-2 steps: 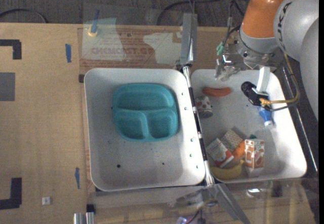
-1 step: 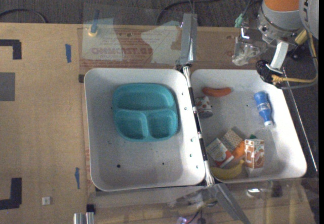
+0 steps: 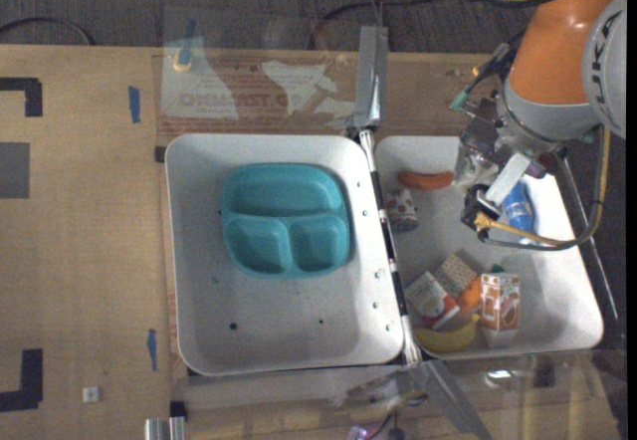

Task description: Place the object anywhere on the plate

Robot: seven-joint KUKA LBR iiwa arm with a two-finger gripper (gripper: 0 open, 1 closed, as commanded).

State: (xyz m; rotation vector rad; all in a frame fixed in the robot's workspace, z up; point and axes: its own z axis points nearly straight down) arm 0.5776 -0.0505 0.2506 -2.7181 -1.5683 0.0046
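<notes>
One arm (image 3: pixel 572 40), one plate (image 3: pixel 287 219), perhaps eight objects (image 3: pixel 500 301).

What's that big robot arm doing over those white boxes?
The robot arm is supposed to put one thing on the teal divided plate, which sits in the left bin. Right now its hand hangs over the right bin, close to a blue object and an orange piece. A small carton stands nearer the front. Nothing is on the plate yet, and I can't tell if the hand has grabbed anything.
</notes>
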